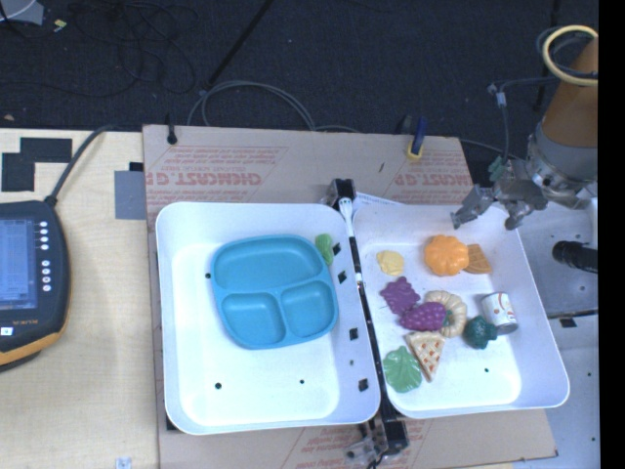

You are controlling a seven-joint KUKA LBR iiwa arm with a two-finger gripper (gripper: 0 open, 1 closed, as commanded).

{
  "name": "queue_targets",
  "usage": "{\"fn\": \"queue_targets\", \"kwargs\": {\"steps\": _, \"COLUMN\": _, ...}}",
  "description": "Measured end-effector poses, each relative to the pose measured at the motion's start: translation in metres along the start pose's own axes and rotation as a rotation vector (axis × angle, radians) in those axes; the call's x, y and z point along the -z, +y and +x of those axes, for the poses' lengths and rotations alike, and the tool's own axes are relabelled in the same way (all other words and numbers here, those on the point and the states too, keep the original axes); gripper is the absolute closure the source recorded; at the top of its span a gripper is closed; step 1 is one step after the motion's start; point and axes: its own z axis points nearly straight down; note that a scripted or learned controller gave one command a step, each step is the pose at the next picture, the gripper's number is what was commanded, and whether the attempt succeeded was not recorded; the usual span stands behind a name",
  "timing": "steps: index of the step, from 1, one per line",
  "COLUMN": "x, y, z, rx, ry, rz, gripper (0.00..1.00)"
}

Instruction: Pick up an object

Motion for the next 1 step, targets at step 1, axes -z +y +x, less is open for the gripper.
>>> {"fn": "queue_targets", "kwargs": {"steps": 1, "x": -0.1353, "y": 0.0016, "z": 0.0501, "rx": 0.002, "ry": 0.002, "rz": 0.002, "gripper": 0.0}}
